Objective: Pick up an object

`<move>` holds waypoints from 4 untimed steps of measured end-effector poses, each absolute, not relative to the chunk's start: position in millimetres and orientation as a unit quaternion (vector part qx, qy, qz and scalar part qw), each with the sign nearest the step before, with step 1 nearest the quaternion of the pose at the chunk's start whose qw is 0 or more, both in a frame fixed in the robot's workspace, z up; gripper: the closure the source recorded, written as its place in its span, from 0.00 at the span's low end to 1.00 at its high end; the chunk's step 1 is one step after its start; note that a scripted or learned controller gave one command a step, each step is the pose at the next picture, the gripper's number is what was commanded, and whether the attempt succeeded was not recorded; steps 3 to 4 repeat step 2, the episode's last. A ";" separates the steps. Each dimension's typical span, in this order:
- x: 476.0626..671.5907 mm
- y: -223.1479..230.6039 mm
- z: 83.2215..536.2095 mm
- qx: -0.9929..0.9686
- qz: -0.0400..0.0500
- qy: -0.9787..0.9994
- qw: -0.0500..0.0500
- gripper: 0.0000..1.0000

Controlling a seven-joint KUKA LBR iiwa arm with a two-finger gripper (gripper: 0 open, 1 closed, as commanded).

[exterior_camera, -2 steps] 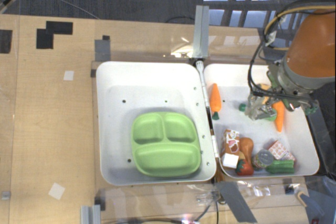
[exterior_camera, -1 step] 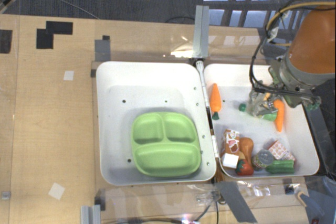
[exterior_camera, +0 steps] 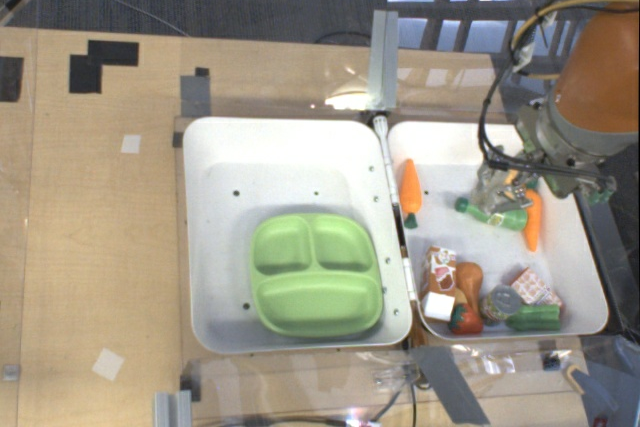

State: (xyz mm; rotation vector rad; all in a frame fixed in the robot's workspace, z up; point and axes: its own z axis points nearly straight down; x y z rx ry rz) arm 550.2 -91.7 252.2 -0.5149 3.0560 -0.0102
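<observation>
My gripper [exterior_camera: 506, 191] hangs low over the upper right part of the right bin [exterior_camera: 570, 310]. Directly under it lies a green bottle-shaped toy [exterior_camera: 488, 212] on its side, partly covered by the gripper. An orange carrot [exterior_camera: 533, 221] lies just right of that toy. Near the bin's left wall rests a second carrot [exterior_camera: 410, 187] with a green tip. At the front of the bin, several small toys are clustered: a red-and-white packet [exterior_camera: 440, 265], a brown piece [exterior_camera: 468, 279], a patterned box [exterior_camera: 534, 288] and a green piece [exterior_camera: 532, 317].
The left bin [exterior_camera: 215, 215] holds a green divided plate [exterior_camera: 316, 273]. A raised divider [exterior_camera: 392, 205] separates the two bins. The arm's orange band [exterior_camera: 600, 75] and cables loom over the right bin's back corner.
</observation>
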 end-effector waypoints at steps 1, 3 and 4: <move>509.0 -86.8 132.2 -0.348 -0.007 0.937 0.014 1.00; 561.6 -95.8 233.2 -0.378 -0.004 0.926 0.009 1.00; 561.6 -95.8 233.2 -0.378 -0.004 0.926 0.009 1.00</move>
